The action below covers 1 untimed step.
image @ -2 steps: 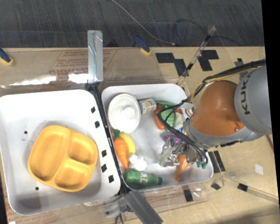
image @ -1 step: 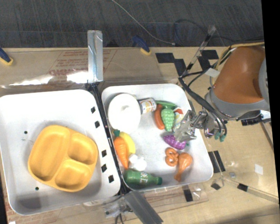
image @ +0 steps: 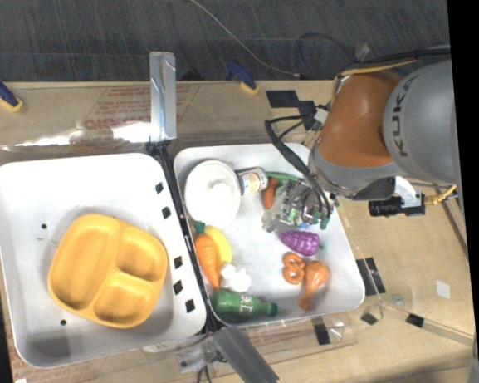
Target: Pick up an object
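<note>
My gripper (image: 295, 211) hangs over the middle right of the right bin (image: 348, 289), just above a purple grape bunch (image: 300, 241). A small orange carrot piece (image: 269, 195) lies just to its left. Close by are a white bowl (image: 212, 190), a tin can (image: 253, 180), a larger carrot (image: 206, 260), a yellow banana (image: 220, 242), a green bottle (image: 242, 305), a pretzel (image: 293, 268) and an orange chicken leg (image: 314, 280). Nothing is seen held.
The left bin (image: 19, 247) holds a yellow divided plate (image: 106, 269). A small white object (image: 235, 279) lies beside the larger carrot. Cables run from the wrist over the right bin's back wall. Clamps sit along the bench's far edge.
</note>
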Tool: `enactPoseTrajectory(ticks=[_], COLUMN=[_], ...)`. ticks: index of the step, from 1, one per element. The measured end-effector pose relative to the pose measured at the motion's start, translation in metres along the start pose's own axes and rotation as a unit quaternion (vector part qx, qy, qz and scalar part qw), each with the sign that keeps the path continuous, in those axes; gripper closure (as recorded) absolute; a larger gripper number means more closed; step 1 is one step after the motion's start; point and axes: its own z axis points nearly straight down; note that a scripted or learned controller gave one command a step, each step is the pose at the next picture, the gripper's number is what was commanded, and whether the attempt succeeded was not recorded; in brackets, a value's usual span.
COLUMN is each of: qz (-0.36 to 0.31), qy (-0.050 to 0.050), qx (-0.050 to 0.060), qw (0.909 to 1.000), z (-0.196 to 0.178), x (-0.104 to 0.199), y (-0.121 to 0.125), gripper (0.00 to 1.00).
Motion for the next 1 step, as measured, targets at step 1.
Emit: enactPoseTrajectory(ticks=[1], qz=[0.076], qy=[-0.001], qx=[-0.001], qw=[0.9971], z=[-0.0553], x=[0.0042], y=[0.0831], gripper=[1.00])
